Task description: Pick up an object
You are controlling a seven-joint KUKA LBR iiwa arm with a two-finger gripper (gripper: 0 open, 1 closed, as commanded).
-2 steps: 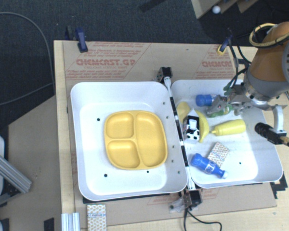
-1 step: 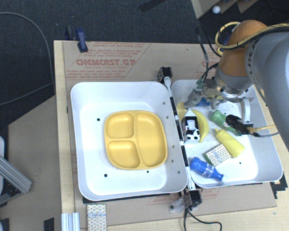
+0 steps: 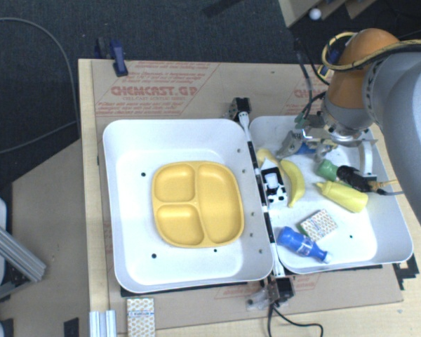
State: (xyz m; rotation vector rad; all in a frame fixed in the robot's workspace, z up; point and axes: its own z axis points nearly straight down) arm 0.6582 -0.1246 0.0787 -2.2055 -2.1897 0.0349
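My gripper (image 3: 328, 150) hangs low over the far part of the right bin (image 3: 389, 239), below the orange band of the arm. Its two grey fingers stand spread, one (image 3: 290, 144) to the left and one to the right, so it is open with nothing held between them. Just in front of it lies a green object (image 3: 329, 168) with a black end. A yellow bottle (image 3: 344, 196) lies beside that. A banana (image 3: 292, 182) lies at the bin's left side. Nearer the front are a small patterned box (image 3: 318, 225) and a blue bottle (image 3: 302, 244).
The left bin (image 3: 126, 160) holds a yellow divided plate (image 3: 197, 203). A black-and-white fitting (image 3: 269, 184) sits on the ridge between the bins. The arm's grey body covers the right bin's far right corner.
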